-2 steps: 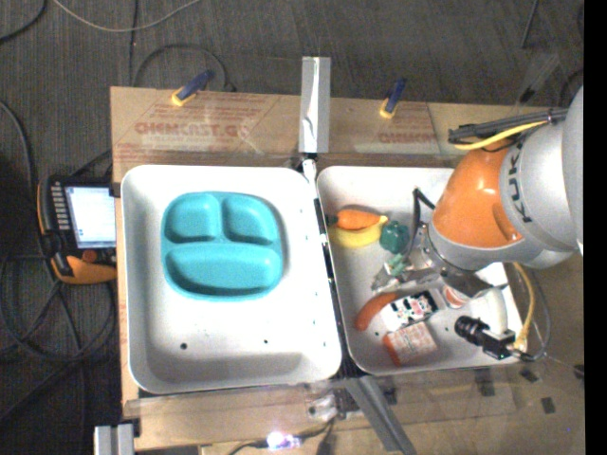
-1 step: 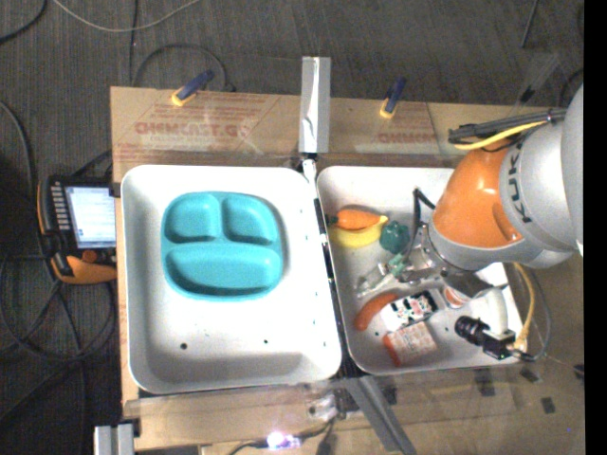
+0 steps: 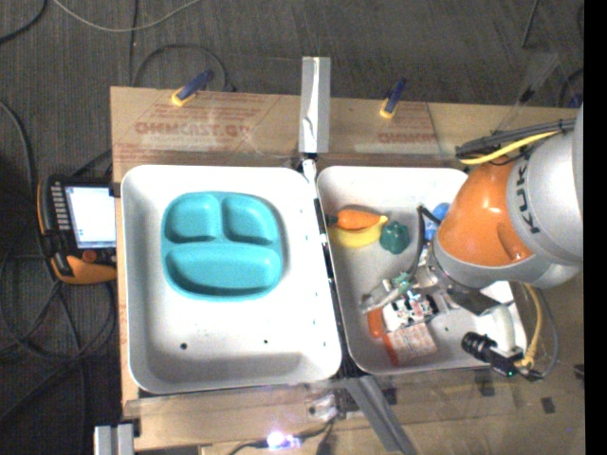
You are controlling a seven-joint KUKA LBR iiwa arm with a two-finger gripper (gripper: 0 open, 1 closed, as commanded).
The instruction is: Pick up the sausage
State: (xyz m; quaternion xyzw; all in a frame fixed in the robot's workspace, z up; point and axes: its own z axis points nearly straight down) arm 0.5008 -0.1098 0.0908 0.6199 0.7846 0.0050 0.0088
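Observation:
The sausage (image 3: 377,325) is a short reddish-brown piece lying near the front left of the right bin (image 3: 353,349). It is partly hidden by the gripper and by a pale reddish packet (image 3: 414,343) beside it. My gripper (image 3: 401,297) hangs low just above and behind the sausage, under the grey and orange arm (image 3: 488,226). Whether it touches the sausage cannot be made out.
At the back of the right bin lie an orange carrot (image 3: 357,219), a yellow piece (image 3: 362,235), a green piece (image 3: 395,238) and a blue item (image 3: 438,212). The left bin (image 3: 152,349) holds a teal divided plate (image 3: 225,244). The arm covers the right bin's right half.

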